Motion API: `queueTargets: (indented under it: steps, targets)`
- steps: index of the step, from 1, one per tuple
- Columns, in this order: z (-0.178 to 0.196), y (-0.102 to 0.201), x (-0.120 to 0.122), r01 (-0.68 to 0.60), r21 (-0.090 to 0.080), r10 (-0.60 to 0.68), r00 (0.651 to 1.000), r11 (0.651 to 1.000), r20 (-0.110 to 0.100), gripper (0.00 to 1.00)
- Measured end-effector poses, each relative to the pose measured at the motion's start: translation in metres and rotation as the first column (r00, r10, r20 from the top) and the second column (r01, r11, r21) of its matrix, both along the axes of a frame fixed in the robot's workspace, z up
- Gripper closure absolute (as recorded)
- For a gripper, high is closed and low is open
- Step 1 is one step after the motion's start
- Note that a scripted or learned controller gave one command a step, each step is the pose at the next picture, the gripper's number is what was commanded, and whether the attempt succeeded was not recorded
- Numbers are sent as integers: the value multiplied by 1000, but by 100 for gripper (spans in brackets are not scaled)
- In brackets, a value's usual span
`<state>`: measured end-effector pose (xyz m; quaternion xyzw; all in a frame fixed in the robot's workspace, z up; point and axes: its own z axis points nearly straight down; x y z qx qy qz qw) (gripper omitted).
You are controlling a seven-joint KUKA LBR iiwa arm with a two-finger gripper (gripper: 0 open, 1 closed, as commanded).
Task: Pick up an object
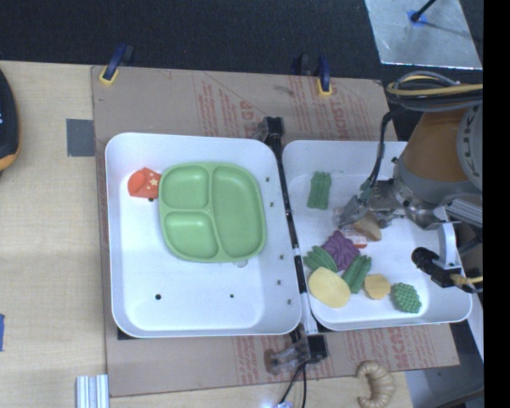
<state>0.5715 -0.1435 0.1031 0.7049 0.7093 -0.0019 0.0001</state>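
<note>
Left bin [136, 304]: the near half of the floor and a strip along the left wall lie open; the green divided plate [212, 211] fills the far centre, with a red toy [143, 183] touching its left edge. Right bin [459, 313]: toys crowd the near-left corner, namely a yellow piece [329, 287], a purple piece [341, 250], a dark green piece [356, 272], a small yellow piece [376, 287] and a green knobbly piece [405, 297]. A green ridged block [320, 190] stands apart at far left. The arm [438, 155] overhangs the right side.
</note>
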Motion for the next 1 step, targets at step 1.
queueTargets:
  steps: [1]
  targets:
    - [95, 89, 57, -7, 6, 7, 1000, 1000, 13, 100]
